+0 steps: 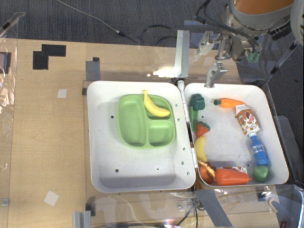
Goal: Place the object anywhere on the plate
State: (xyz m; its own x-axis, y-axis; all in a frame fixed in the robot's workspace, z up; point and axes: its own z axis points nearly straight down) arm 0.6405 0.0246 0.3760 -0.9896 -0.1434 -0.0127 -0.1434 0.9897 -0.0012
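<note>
A yellow banana lies on the green divided plate in the left bin, across the plate's far right compartment and its back rim. My gripper hangs above the back edge of the right bin, well to the right of the plate and apart from the banana. Nothing shows in the gripper.
The right bin holds several toy foods: a green vegetable, a carrot, a strawberry, a second banana, a bottle, an orange carrot and a lime. A metal post stands behind the bins.
</note>
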